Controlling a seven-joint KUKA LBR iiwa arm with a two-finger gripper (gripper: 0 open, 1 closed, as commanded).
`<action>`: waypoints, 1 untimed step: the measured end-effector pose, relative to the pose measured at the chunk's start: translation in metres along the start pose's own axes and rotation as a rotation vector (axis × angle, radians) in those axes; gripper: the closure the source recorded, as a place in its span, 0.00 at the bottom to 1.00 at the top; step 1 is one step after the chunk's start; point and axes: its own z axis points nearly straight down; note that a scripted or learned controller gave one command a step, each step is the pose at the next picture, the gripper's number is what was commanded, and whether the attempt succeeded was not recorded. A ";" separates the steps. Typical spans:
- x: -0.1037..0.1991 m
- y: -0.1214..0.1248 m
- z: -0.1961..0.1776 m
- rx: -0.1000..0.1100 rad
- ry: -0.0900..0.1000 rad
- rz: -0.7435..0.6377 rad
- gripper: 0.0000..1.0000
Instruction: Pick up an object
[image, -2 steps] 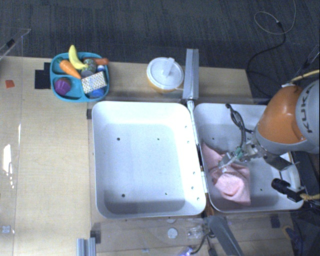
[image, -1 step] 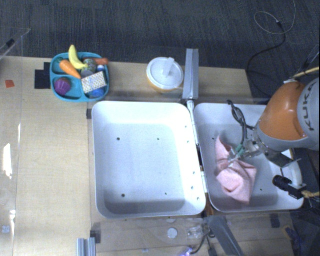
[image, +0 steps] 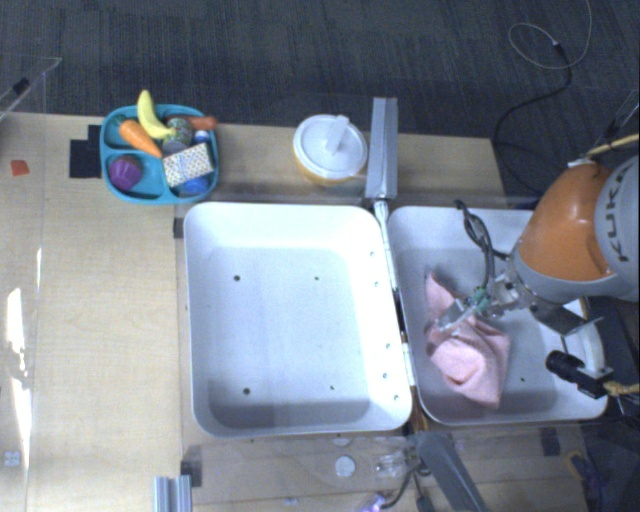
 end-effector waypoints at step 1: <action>-0.013 0.044 0.029 0.027 0.007 0.226 0.00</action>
